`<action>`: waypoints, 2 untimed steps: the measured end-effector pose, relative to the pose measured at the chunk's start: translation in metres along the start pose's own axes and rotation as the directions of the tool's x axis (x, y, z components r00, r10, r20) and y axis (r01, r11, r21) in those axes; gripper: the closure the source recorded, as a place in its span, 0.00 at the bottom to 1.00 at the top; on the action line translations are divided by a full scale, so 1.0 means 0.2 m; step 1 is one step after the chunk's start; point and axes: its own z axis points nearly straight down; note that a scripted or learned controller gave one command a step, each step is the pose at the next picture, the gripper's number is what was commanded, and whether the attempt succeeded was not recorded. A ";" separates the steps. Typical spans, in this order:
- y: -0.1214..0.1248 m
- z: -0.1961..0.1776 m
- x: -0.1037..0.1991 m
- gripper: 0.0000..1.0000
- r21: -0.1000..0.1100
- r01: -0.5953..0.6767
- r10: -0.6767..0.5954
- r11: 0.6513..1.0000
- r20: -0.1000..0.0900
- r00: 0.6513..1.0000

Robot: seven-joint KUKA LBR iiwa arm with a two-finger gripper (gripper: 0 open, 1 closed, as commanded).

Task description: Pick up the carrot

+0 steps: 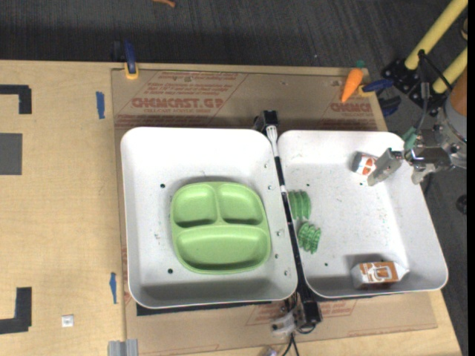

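Lying outside both bins, the carrot [352, 84] rests on the cardboard just beyond the far rim of the right bin [434, 262], its green top toward the back of the bench and its orange tip pointing down toward the bin, so the long axis runs nearly front to back with a slight tilt. The gripper [384, 167] hangs over the right bin's far right part, close to a small orange-and-white item [363, 165] lying there; its fingers seem to point toward that item, but whether they are spread or pressed together cannot be told at this size. Nothing can be seen held between them. From the gripper, the carrot lies farther back and a little to the view's left, past the rim, so the arm would probably have to lift clear of the bin wall and travel back before coming down, with the fingers closing across the carrot's narrow width. A green tray [220, 225] sits in the left bin [141, 154], well away.
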 end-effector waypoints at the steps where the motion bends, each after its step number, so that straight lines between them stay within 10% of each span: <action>1: -0.20 0.87 0.17 0.00 0.000 -0.017 0.017 1.000 0.000 1.000; 2: -0.24 0.94 0.14 0.00 -0.016 0.261 -0.261 0.965 0.005 0.965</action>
